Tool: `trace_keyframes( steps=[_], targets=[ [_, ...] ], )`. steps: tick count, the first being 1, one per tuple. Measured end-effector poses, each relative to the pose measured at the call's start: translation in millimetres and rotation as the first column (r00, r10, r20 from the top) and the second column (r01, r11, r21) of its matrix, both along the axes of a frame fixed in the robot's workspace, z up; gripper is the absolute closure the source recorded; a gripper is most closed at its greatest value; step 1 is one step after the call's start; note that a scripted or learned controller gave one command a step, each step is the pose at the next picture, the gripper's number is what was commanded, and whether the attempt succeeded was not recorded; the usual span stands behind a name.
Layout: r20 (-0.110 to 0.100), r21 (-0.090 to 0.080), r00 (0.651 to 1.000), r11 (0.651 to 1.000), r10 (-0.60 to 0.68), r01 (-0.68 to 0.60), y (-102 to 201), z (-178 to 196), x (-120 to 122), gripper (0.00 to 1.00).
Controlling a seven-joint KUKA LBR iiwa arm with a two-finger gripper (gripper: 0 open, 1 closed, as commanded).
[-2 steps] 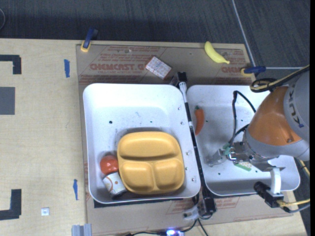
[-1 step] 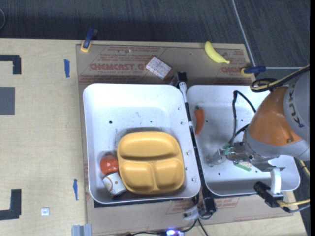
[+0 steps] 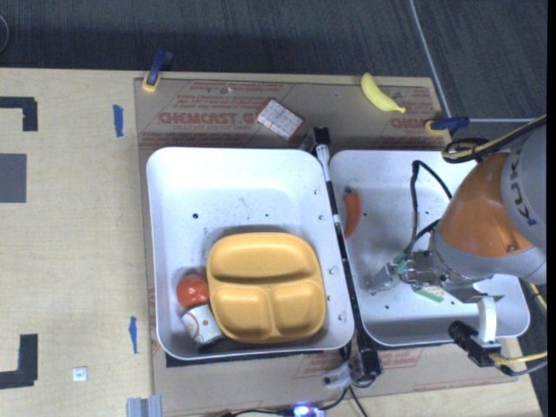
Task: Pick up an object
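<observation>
My gripper (image 3: 380,279) hangs low over the floor of the right bin (image 3: 382,165), near its middle, with the orange-banded arm behind it to the right. An orange carrot-like piece (image 3: 351,211) lies against that bin's left wall, apart from the gripper. A small green and white item (image 3: 428,293) lies just under the wrist. In the left bin (image 3: 174,170) a yellow sectioned tray (image 3: 265,285) lies upside down, with a red ball (image 3: 192,289) and a small white and orange can (image 3: 201,323) at its left side.
A yellow banana (image 3: 380,94) and a small patterned box (image 3: 279,118) lie on the cardboard behind the bins. A black divider rail (image 3: 334,224) runs between the bins. Cables loop over the arm at the right.
</observation>
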State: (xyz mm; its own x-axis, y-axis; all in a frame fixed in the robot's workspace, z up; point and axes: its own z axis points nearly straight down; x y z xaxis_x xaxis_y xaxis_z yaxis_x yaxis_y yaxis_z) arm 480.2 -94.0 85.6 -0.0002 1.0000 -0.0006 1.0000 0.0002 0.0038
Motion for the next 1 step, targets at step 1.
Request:
trace_keyframes(
  steps=[1],
  targets=[
    [0.000, -0.001, 1.000, 1.000, -0.001, 0.001, 0.8, 0.0, 0.0, 0.00]
  ],
)
